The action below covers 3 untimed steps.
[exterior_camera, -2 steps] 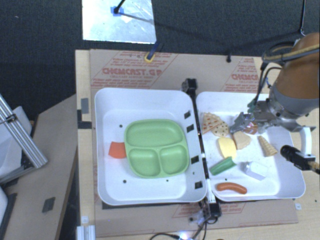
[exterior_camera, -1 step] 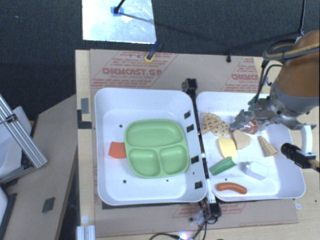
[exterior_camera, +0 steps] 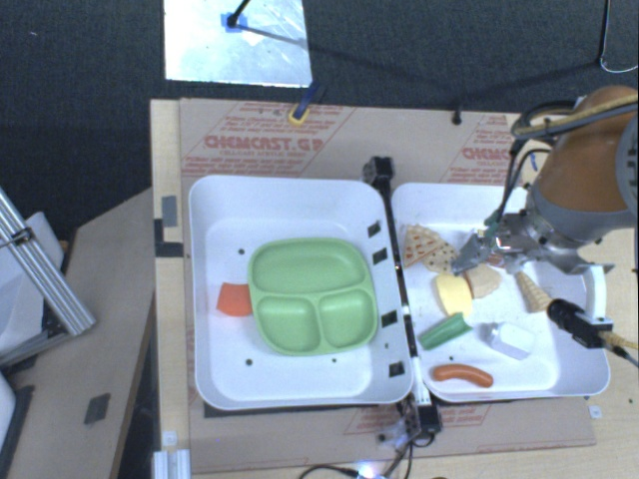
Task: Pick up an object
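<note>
My gripper [exterior_camera: 471, 257] hangs over the right bin [exterior_camera: 559, 372], coming in from the right below the grey and orange arm [exterior_camera: 589, 183]. It sits just above a tan round piece [exterior_camera: 486, 283] and a yellow wedge [exterior_camera: 452, 293], with a waffle-patterned slice [exterior_camera: 424, 247] to its left. Nothing shows held in it. Lower in the same bin lie a green stick [exterior_camera: 444, 329], a red-orange sausage [exterior_camera: 462, 374], a white block [exterior_camera: 509, 340] and a cone [exterior_camera: 532, 291].
The left bin [exterior_camera: 290, 190] holds a green divided plate [exterior_camera: 308, 295] and a small orange piece [exterior_camera: 234, 299]. A black divider [exterior_camera: 392, 267] runs between the bins. A black part [exterior_camera: 574, 322] juts over the right bin's right side.
</note>
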Tool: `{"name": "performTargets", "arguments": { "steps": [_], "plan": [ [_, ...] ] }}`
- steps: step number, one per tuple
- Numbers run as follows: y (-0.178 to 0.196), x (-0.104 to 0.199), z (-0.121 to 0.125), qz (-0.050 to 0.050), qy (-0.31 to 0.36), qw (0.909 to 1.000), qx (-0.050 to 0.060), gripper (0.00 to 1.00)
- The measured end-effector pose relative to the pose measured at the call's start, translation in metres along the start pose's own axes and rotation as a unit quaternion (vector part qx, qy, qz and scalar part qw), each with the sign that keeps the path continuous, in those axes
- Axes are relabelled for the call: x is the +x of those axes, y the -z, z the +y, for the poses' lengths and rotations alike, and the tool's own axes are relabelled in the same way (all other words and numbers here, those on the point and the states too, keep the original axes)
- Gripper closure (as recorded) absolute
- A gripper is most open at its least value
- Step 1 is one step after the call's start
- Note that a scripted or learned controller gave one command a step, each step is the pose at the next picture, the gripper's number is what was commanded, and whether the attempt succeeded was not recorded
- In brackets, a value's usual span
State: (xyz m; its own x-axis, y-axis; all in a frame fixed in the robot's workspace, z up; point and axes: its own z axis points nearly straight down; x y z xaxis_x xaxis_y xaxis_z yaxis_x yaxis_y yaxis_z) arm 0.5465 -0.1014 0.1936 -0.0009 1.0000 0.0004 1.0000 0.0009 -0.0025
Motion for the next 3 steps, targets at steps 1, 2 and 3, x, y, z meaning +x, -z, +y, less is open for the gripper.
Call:
{"name": "performTargets", "arguments": {
  "steps": [1, 2, 3],
  "plan": [
    [-0.044, 0.005, -0.005, 0.000, 0.000, 1.0000, 0.000, 0.00],
    [-0.103, 0.013, -0.010, 0.001, 0.000, 1.0000, 0.001, 0.00],
    [-0.109, 0.013, -0.009, 0.000, 0.000, 1.0000, -0.001, 0.00]
  ]
}}
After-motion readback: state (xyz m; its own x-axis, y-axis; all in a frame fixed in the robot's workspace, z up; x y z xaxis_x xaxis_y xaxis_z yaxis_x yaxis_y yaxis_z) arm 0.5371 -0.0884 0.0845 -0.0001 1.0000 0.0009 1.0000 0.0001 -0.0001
